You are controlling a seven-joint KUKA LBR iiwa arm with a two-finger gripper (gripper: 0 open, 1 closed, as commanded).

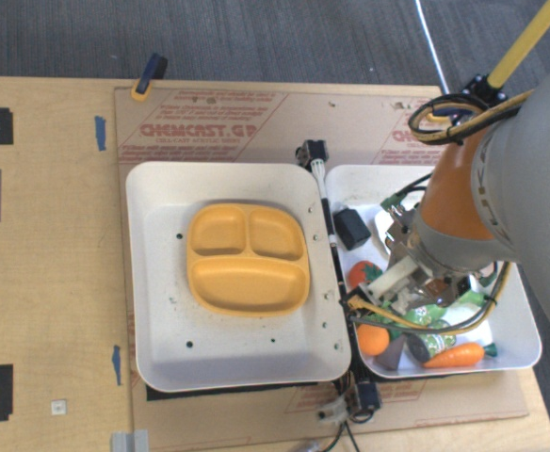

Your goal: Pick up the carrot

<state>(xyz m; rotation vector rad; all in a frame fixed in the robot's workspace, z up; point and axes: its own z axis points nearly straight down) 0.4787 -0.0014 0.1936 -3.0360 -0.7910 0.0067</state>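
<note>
Arm hanging over the right bin (525, 332); carrot (456, 354) lying free at the bin's near edge.

We are seeing the gripper (409, 290) hovering low over the left half of the right bin, its tip buried among cables and toys, so we cannot tell whether it is released or clenched. The carrot is lying flat beside the near wall, towards the near right corner, orange body pointing right and green top towards the bin's middle; it sits just nearer and to the right of the gripper, apart from it. In our judgement a good approach means shifting towards the near right corner, straddling the carrot's body across its narrow width, and avoiding the round orange toy (373, 339) near the left wall. The yellow tray (249, 258) is sitting in the left bin (153, 281).
</note>
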